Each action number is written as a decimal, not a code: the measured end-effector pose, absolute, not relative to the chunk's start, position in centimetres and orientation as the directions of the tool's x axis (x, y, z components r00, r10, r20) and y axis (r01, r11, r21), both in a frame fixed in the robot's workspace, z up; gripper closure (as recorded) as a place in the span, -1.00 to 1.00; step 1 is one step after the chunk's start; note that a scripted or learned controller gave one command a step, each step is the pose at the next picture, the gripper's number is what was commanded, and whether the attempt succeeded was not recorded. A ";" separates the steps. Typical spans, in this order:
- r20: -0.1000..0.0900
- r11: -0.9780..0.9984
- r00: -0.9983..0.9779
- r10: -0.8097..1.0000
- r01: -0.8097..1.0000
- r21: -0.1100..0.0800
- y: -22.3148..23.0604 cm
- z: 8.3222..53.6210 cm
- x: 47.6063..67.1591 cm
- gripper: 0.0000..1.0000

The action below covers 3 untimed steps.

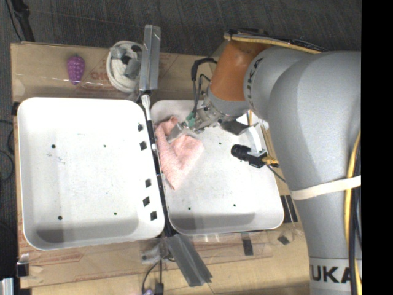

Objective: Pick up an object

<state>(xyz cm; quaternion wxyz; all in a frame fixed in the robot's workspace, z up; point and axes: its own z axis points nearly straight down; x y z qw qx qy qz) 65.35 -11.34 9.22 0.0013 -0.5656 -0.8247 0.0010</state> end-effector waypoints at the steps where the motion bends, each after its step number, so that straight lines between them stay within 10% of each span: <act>1: 0.000 0.320 -0.320 0.947 0.947 -0.002 -11.0 9.2 61.4 -1.00; 3: -0.001 0.375 -0.375 0.927 0.927 -0.001 -10.1 9.2 54.9 -1.00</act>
